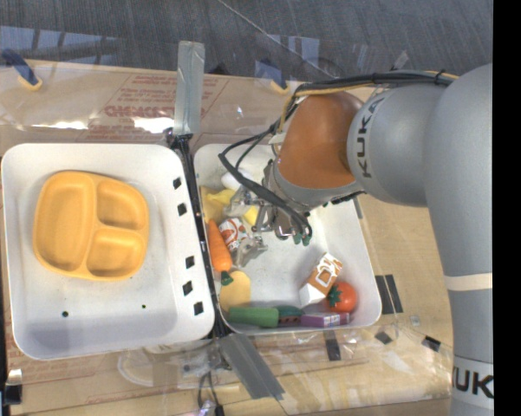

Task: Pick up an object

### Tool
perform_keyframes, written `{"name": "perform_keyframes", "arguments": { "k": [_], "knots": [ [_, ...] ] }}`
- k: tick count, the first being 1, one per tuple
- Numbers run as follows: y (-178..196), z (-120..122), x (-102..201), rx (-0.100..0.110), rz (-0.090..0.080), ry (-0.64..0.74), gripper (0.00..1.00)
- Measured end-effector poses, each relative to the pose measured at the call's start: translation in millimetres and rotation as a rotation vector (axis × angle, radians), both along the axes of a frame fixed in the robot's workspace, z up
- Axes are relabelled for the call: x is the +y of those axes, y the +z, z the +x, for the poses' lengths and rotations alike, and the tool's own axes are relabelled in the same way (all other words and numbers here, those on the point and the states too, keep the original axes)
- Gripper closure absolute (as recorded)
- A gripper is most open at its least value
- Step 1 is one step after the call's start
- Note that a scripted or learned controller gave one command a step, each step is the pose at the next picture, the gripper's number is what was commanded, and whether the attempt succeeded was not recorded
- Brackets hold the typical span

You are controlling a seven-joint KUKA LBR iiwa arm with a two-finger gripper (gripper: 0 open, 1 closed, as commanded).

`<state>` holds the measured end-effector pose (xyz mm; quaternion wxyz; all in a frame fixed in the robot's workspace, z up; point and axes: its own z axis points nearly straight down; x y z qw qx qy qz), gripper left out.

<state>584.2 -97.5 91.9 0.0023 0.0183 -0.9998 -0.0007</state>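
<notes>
On your worktop (61, 102) two bins sit side by side. The left bin (35, 319) holds a divided tray (90, 224) in its rear half. The right bin (364, 276) holds the toys: a carrot (218, 250) along its left wall, a cucumber (253, 316) at the front wall, a tomato (342, 296) in the front right corner, a small carton (322, 276) just left of the tomato. The arm (399, 146) reaches in over its rear half.
</notes>
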Motion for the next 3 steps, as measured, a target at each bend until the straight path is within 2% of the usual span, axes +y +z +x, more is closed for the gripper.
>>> {"name": "perform_keyframes", "arguments": {
  "k": [1,2,3],
  "knots": [
    [0.7,6.1,4.8,-0.007,-0.002,-0.075,0.00],
    [13.9,8.7,5.5,-0.014,-0.002,-0.069,1.00],
    [178.8,5.6,-84.8,-0.013,-0.006,0.394,1.00]
  ]
}}
